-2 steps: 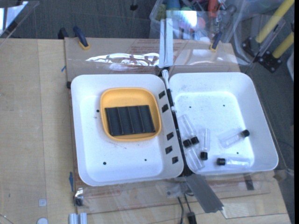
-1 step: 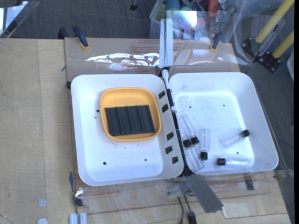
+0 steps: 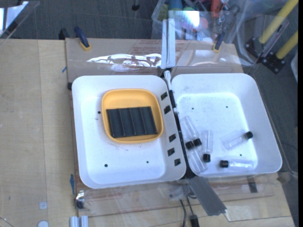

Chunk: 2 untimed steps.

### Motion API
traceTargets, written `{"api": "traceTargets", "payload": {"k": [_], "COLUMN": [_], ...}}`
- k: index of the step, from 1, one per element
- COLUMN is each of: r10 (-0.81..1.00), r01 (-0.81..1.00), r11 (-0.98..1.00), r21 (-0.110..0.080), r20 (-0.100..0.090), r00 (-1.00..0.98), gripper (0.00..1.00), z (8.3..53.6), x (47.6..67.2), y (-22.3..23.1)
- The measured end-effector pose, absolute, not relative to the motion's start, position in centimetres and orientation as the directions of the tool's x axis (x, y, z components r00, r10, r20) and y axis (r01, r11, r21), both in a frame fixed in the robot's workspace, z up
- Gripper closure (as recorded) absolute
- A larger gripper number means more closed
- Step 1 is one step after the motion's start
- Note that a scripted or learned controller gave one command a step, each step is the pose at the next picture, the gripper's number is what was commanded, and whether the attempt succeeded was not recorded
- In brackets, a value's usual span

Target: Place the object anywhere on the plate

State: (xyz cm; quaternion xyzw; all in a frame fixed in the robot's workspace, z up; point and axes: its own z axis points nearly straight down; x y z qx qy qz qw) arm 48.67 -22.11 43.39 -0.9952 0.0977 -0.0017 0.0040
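A yellow plate (image 3: 110, 102) lies in the left white bin (image 3: 90, 164), and a dark ribbed rectangular insert (image 3: 131, 122) rests on it. In the right white bin (image 3: 265, 145) lie several clear plastic vials with black caps: one (image 3: 236, 139) at the right, one (image 3: 235, 164) near the front edge, one (image 3: 207, 146) upright-looking in the middle, and two (image 3: 191, 135) close to the dividing wall.
The bins sit side by side on a wooden bench, joined by a strip with black clips (image 3: 171, 137). A clear box of coloured items (image 3: 199, 4) stands behind them. A grey flat piece (image 3: 207, 196) juts out below the bins' front edge.
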Motion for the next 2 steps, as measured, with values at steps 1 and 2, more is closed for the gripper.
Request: {"api": "traceTargets", "payload": {"k": [1, 2], "r10": [-0.194, -0.194], "r01": [-0.194, -0.194], "r11": [-0.981, -0.981], "r21": [-0.009, -0.009], "r20": [0.003, 0.003], "r00": [0.981, 0.981], "gripper": [1.00, 1.00], "z": [43.38, 43.38], "x": [48.73, 48.72], "y": [-22.08, -22.08]}}
